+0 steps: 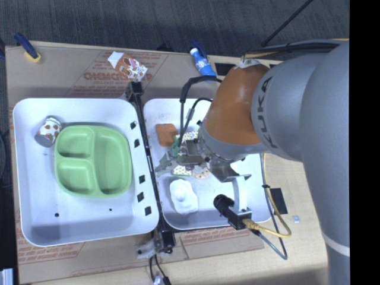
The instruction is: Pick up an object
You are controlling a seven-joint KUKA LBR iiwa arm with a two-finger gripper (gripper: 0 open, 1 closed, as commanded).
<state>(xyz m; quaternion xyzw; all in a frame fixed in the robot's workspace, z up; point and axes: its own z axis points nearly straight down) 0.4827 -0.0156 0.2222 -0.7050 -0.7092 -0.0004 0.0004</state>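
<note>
I have the gripper point(189, 150) down in the right bin point(252, 209) among a loose cluster of small items; whether it is open or closed I cannot tell, because the wrist hides it. Risk: it may close on nothing or nudge the pile sideways. The orange block point(165, 133) lies just left and far of it, the white object point(183, 196) just near of it.

Two white bins point(27, 159); one green divided tray point(93, 159); one orange block point(165, 133); one white bottle point(183, 196); two blue clamps point(203, 63).
</note>
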